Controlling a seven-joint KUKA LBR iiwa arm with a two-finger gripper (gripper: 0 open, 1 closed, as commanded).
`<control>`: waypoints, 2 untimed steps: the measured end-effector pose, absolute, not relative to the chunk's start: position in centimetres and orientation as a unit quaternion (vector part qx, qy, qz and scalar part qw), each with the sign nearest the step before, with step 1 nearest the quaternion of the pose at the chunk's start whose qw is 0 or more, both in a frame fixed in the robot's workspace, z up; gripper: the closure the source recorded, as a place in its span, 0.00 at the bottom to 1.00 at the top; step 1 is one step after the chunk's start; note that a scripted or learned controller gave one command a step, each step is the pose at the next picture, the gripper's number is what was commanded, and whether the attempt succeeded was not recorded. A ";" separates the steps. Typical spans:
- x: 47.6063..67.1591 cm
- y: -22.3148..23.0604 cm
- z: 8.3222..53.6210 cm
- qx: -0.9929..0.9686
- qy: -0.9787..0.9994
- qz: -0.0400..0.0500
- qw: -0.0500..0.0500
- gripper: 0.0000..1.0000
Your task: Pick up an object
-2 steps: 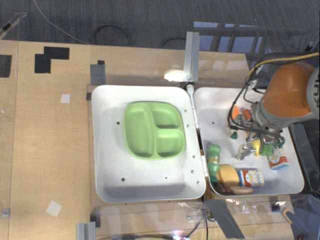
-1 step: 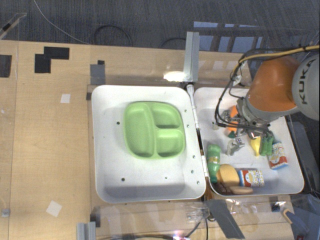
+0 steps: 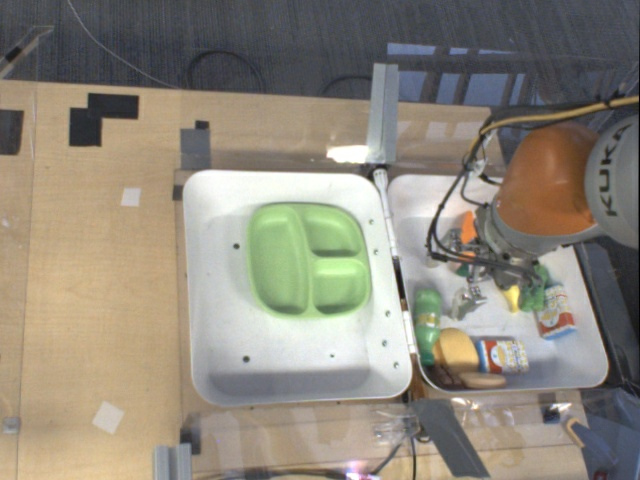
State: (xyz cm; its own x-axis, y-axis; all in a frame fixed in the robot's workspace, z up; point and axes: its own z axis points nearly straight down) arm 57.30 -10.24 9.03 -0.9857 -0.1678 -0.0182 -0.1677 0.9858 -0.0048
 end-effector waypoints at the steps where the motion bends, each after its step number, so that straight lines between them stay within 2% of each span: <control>1: 64.6 -13.5 8.8 -0.112 0.994 -0.001 0.006 0.00; 2: 60.8 -13.7 8.9 -0.121 0.993 -0.001 0.006 0.00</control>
